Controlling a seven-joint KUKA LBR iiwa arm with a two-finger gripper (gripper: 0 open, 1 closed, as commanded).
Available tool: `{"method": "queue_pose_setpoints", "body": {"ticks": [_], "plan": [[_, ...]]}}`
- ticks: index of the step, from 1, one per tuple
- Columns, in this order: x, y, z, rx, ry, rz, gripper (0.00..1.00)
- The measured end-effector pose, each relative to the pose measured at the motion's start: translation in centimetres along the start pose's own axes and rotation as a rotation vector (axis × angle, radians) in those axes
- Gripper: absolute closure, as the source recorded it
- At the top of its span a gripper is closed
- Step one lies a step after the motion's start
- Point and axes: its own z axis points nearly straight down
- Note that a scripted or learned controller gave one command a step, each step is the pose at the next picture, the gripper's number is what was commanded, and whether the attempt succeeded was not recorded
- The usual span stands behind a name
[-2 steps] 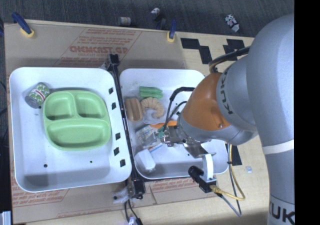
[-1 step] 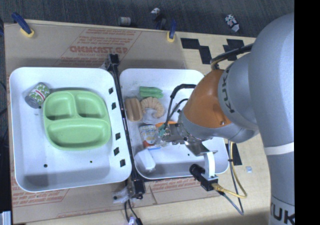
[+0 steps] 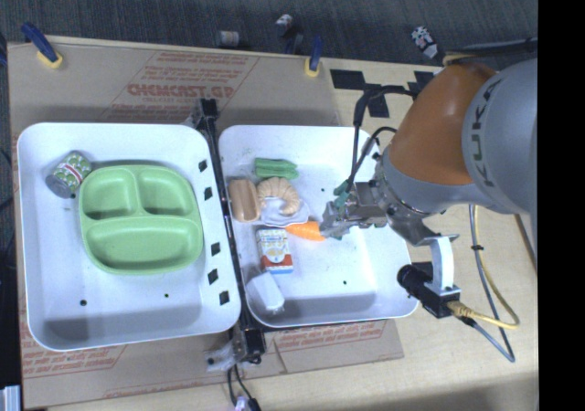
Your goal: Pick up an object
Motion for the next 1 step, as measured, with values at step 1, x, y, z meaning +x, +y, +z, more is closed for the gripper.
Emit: {"method": "queue_pose_setpoints", "body": {"ticks": [1], "plan": [[0.02,-0.01,0.02,0.001,0.001,0.000,0.00]]}}
